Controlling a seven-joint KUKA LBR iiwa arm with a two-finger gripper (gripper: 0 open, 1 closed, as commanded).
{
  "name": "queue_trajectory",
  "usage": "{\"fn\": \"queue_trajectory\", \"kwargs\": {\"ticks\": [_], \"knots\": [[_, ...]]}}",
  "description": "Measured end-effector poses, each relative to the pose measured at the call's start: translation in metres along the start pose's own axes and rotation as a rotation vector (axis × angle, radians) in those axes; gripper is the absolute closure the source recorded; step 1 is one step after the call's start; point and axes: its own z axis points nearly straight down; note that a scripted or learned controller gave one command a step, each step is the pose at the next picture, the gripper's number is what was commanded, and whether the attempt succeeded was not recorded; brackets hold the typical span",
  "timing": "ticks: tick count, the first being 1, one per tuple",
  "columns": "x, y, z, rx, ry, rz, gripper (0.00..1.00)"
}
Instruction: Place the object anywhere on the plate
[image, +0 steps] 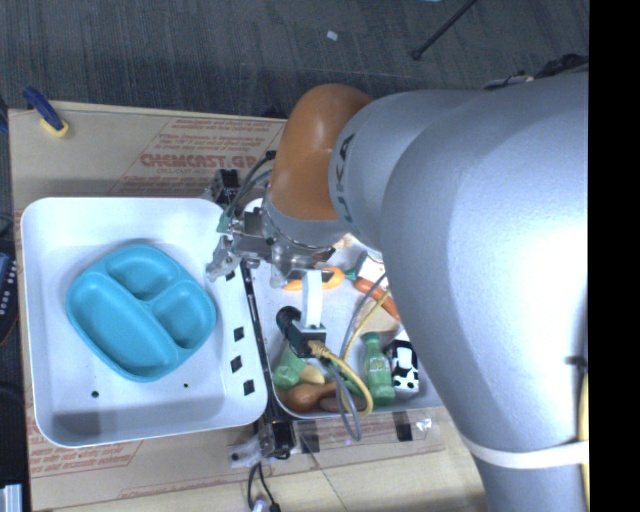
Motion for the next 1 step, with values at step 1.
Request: {"fn": "queue_trajectory", "kwargs": {"ticks": [1], "knots": [[0.0000,0.0000,0.0000,0.000,0.000,0.000,0.00]]}}
